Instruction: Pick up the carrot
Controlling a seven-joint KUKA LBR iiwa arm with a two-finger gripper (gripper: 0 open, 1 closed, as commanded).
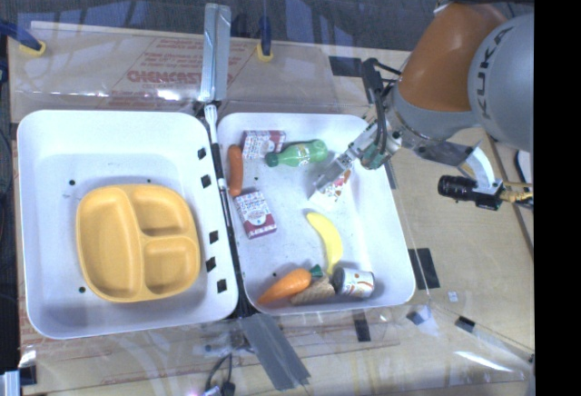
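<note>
Nearest the camera, along the front edge of the right bin (pixel 399 244), the carrot (pixel 285 285) lies on its side, its orange tip toward the front left corner and its green top pointing right, touching a small brown item (pixel 316 292). Just right of that sits a tipped can (pixel 354 282). Behind them a banana (pixel 326 240) runs lengthwise through the bin's middle. Toward the left wall lie a red-and-white packet (pixel 256 213) and, behind it, a slim orange-red sausage-like piece (pixel 236 167) running along that wall. At the back edge a second red packet (pixel 263 143) sits beside a green bottle (pixel 298 153) lying on its side. Near the back right corner the gripper (pixel 331 174) reaches down from the grey and orange arm (pixel 454 67), hovering close over a small white-and-red item (pixel 333 190), well apart from the carrot; whether it is released or clenched cannot be told. Inside the left bin (pixel 36 203) a yellow divided plate (pixel 136 242) rests at its centre.
</note>
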